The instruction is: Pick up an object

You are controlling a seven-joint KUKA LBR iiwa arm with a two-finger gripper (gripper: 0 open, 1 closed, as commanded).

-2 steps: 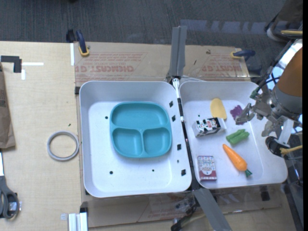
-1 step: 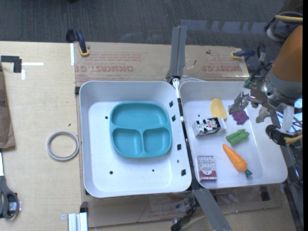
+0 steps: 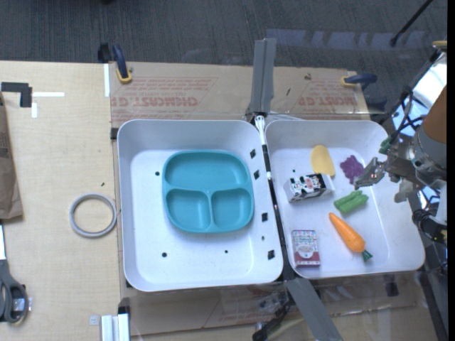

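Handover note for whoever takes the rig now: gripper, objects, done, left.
Gripper: over the right bin, near its right side, above the purple grapes and green pod. Nothing visible between its fingers.
Right bin contents: yellow piece, black-and-white carton, purple grapes, green pod, carrot, red box.
Left bin: teal divided plate.
Done: arm is in position over the objects; no pick made.
Left: descend, close on one object (grapes or pod look nearest), lift it.
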